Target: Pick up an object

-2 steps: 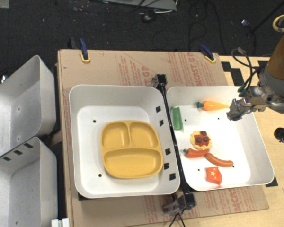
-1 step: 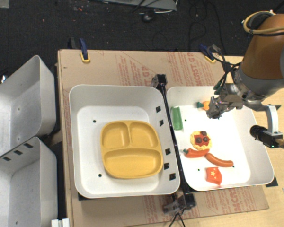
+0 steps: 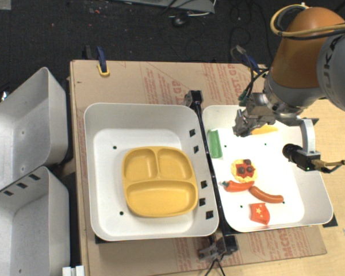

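Two white bins (image 3: 98, 154) on cardboard-topped bench (image 3: 149, 79), dark cable-strewn floor (image 3: 46, 22) beyond

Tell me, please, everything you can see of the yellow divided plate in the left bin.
The yellow divided plate is a rounded-square tray that looks like matte plastic, with two small compartments at the far side and one wide one nearer the camera. It lies flat, right way up, on the floor of the left bin, slightly rotated. Its compartments hold nothing.
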`<state>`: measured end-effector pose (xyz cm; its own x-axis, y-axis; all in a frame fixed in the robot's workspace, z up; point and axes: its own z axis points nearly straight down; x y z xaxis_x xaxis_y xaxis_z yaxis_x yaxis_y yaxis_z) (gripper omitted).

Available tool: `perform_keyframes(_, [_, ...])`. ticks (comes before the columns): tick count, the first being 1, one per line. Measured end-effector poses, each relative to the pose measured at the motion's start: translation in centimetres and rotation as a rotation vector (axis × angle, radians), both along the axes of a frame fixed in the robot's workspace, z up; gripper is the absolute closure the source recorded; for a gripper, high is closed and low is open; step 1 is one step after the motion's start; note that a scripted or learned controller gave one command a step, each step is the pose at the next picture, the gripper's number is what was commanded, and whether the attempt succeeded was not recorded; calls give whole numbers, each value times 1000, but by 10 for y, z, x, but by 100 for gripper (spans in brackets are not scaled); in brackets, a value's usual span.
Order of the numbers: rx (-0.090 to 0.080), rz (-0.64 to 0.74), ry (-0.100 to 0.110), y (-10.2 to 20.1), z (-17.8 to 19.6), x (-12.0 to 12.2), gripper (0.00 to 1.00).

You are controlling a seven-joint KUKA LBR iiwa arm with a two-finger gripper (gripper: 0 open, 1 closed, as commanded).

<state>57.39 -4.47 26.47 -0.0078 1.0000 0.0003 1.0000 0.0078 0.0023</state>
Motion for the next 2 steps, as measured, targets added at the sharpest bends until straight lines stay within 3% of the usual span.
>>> perform_keyframes(2, [1,0,-1,93,-10,45,100])
